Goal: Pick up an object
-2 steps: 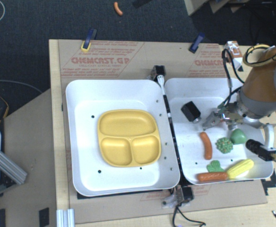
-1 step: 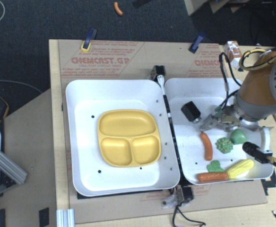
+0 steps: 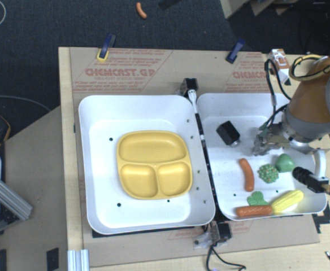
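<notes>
Green and knobbly, the broccoli (image 3: 268, 174) lay just beside my pincer (image 3: 265, 143), on the side toward the bin's near wall, apart from it and not held. Whether my pincer stood apart or together I could not tell from above. I judged the step to be the approach: I hung over the right bin (image 3: 226, 168) with nothing lifted yet. The next move called for shifting over the broccoli, coming straight down and closing on it alone. Room was tight. A round green piece (image 3: 285, 162) sat just beside it on my arm's side, and an orange sausage (image 3: 246, 174) lay near on the other. Beyond these, corn (image 3: 287, 201), a green leaf (image 3: 256, 198) and an orange carrot (image 3: 253, 211) crowded the near wall. A black block (image 3: 228, 132) lay apart from my pincer, away from the arm, with bare floor around it. The left bin (image 3: 97, 151) held a yellow tray (image 3: 153, 164), well apart.
</notes>
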`<action>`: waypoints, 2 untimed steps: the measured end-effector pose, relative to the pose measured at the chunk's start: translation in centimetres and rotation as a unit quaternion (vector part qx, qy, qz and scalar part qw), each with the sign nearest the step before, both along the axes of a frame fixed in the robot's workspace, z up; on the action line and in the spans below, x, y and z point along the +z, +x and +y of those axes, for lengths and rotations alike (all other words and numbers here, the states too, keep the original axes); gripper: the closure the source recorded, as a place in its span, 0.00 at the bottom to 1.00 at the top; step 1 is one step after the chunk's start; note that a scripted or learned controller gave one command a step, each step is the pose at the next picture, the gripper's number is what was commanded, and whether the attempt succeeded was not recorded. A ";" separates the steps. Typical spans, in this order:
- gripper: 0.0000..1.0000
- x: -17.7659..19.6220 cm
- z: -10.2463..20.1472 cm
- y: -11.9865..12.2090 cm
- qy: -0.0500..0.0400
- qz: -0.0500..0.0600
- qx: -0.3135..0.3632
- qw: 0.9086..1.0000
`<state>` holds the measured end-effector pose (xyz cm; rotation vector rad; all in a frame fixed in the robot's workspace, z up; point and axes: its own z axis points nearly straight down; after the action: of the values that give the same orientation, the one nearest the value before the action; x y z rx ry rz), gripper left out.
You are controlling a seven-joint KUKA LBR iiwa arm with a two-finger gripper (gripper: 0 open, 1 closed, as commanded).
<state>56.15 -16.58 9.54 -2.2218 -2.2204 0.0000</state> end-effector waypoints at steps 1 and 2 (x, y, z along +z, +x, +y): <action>1.00 4.7 -0.3 0.9 -0.002 -0.004 0.001 1.000; 1.00 9.4 -0.4 1.8 -0.002 -0.004 0.001 1.000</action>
<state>57.97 -17.00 18.89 -2.2253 -2.2279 -0.0050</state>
